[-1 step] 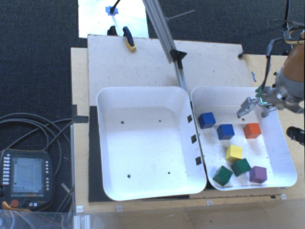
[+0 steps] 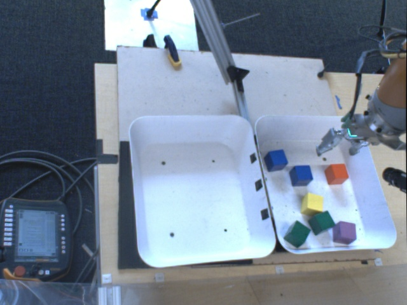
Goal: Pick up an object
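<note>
Bench (image 2: pixel 286 84) — two white bins (image 2: pixel 191 189)

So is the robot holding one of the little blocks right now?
No, nothing is held. The end effector hovers over the right white bin, open, above the orange cube, with no block between its fingers.

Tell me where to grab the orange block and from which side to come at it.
Come from straight above and close on two opposite flat sides of the orange block. It sits flat and apart from the blue block and yellow block, leaving room around it. The pincer hovers just behind it.
</note>
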Action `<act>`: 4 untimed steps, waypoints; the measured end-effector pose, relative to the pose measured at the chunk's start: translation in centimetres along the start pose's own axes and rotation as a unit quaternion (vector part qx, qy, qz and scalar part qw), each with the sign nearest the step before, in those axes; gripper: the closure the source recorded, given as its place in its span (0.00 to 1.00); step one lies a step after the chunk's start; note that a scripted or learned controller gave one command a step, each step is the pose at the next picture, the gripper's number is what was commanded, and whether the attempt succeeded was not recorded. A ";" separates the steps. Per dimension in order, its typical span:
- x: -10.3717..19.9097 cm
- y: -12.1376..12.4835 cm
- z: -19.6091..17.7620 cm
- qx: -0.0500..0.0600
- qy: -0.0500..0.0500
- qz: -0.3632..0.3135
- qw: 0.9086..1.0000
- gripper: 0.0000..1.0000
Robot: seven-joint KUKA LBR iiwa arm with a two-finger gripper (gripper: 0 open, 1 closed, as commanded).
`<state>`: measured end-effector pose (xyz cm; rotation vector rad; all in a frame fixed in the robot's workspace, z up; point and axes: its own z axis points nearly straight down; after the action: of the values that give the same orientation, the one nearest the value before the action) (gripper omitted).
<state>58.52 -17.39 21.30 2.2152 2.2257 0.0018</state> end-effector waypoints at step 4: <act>-0.8 0.5 7.4 -0.011 -0.004 0.000 1.000 1.00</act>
<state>59.01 -18.23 13.85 2.1996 2.2112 0.0183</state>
